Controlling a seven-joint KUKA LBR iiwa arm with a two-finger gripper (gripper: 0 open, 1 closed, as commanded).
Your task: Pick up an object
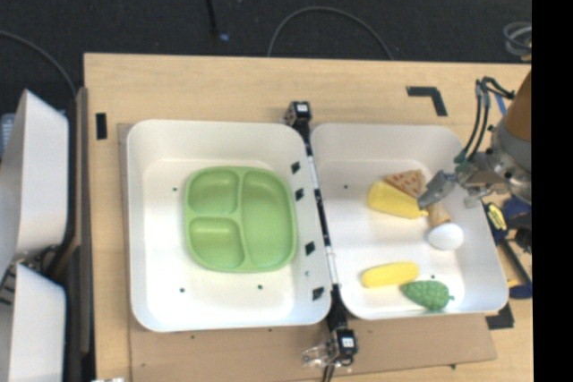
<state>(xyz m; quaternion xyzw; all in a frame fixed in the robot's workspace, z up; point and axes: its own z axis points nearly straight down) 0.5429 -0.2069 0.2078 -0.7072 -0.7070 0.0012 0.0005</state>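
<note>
The wooden bench [224, 85] fills the middle of the frame, pale and matte, on a dark floor. On it sit two shallow white bins with rounded corners, smooth plastic by the look. The left bin [152, 282] holds a light green divided tray [240, 219], glossy, with three compartments. The right bin [358, 148] holds the candidates for picking.

The arm [510, 148] enters at the right edge of the frame, and its gripper [440, 190] hangs low over the upper right part of the right bin, just beside a yellow wedge [394, 199] and a tan, textured piece [409, 182] behind it. Whether the gripper is spread or closed cannot be told, and nothing is seen in its grasp.

Just below the gripper lies a small white egg-shaped object [445, 236], smooth and round. Lower in the bin lie a yellow oblong piece [389, 275] and a knobbly green item [426, 294], touching or nearly so.

The step looks like the approach: nothing is lifted yet. The next move likely calls for settling squarely over one object, probably the wedge, whose sloping faces may slip.
</note>
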